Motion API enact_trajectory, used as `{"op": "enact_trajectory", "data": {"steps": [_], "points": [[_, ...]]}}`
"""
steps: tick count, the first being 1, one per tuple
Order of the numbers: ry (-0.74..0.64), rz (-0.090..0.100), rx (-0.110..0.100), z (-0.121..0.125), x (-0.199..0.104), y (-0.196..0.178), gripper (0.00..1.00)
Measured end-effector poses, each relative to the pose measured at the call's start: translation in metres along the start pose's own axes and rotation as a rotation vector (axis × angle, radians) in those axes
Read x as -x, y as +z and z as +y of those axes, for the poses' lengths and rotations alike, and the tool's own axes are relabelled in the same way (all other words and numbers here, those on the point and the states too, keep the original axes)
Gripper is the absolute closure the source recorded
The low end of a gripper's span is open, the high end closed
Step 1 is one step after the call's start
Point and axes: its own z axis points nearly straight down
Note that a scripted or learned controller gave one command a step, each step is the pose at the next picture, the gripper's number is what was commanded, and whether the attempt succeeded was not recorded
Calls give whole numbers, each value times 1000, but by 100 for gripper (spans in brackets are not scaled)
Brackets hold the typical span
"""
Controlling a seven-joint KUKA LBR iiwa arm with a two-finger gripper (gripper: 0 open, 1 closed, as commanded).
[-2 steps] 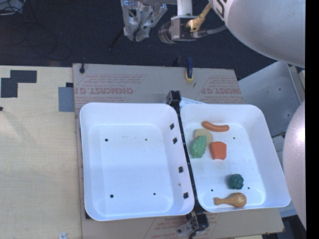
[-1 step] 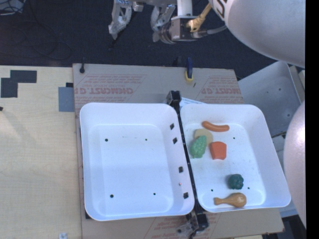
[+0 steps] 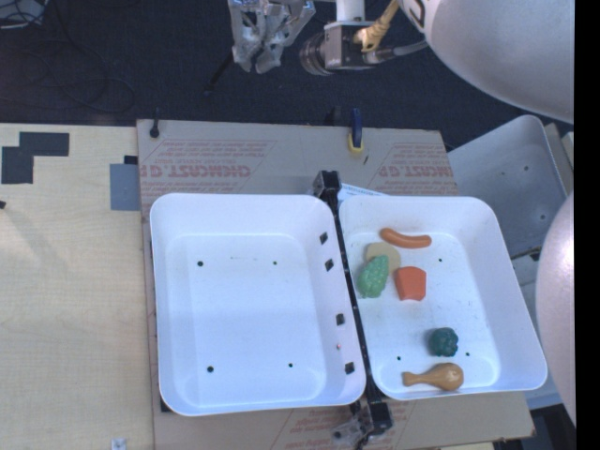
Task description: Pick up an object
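Note:
The right bin [image 3: 506, 279] holds several toy foods. An orange sausage [image 3: 405, 239] lies near its far side. Below it a light green lumpy piece [image 3: 373, 277] rests against a beige piece [image 3: 384, 251], with a red-orange block [image 3: 410, 283] beside them. A dark green broccoli [image 3: 443, 341] and a tan drumstick [image 3: 434, 377] sit near the front. My gripper [image 3: 263, 56] hangs high at the top of the view, beyond the far edge of the bench and well away from all of them, with nothing seen in it.
The left bin [image 3: 169, 298] stands beside the right one, with a black clip strip [image 3: 336, 270] between them. Both sit on a cardboard sheet [image 3: 244, 157]. The arm's grey body [image 3: 497, 26] fills the upper right.

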Motion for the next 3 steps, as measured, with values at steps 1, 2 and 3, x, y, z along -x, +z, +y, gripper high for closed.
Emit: {"op": "enact_trajectory", "data": {"steps": [1, 2, 3], "points": [[-1, 0, -1, 0, 0, 0, 0], [-7, -1, -2, 0, -2, -9, 100], [-9, -1, -3, 0, -1, -8, 0]]}}
